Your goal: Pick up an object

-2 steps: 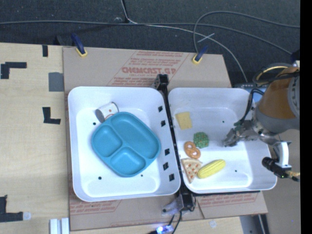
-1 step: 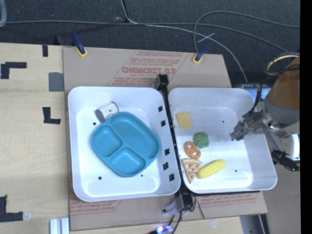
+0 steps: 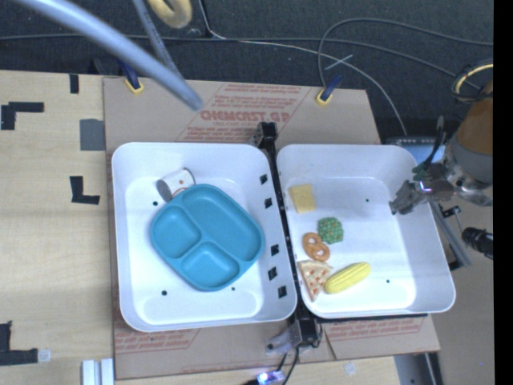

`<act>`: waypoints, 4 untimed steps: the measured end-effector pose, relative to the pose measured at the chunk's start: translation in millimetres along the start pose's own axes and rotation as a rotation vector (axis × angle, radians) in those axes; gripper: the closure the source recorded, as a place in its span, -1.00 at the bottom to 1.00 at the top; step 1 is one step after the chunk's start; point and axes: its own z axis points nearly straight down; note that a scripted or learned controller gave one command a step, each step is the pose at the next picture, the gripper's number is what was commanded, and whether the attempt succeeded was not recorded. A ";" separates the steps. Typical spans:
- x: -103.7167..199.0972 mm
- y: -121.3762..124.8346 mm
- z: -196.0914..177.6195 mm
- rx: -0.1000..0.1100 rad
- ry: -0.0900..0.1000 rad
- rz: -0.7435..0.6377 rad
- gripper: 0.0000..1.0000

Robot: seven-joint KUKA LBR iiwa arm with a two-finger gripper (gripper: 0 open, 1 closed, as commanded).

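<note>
Camera view, right bin (image 3: 377, 175): five toy foods cluster in its 9-to-7 o'clock part — cheese slice (image 3: 302, 198), broccoli (image 3: 330, 230), pretzel (image 3: 316, 247), pizza slice (image 3: 313, 277), corn cob (image 3: 347, 277). Any could be picked; none lifted yet. Claw (image 3: 410, 194) at the bin's 3 o'clock rim, nothing between its fingers, spread cannot be told. Left bin (image 3: 132, 239): blue divided plate (image 3: 207, 236), small cup (image 3: 175, 184) at its 11 o'clock. Approach, descent, grasp all left.

Glossy blue plastic tray (image 3: 207, 236), smooth white plastic bins (image 3: 132, 295), matt brown cardboard (image 3: 240, 107) beneath.
</note>
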 end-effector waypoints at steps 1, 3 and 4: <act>0.2 1.0 -44.9 0.000 0.000 0.000 1.00; 105.0 25.2 -39.9 0.004 0.001 -0.003 1.00; 148.3 37.0 -40.9 0.004 0.003 -0.004 1.00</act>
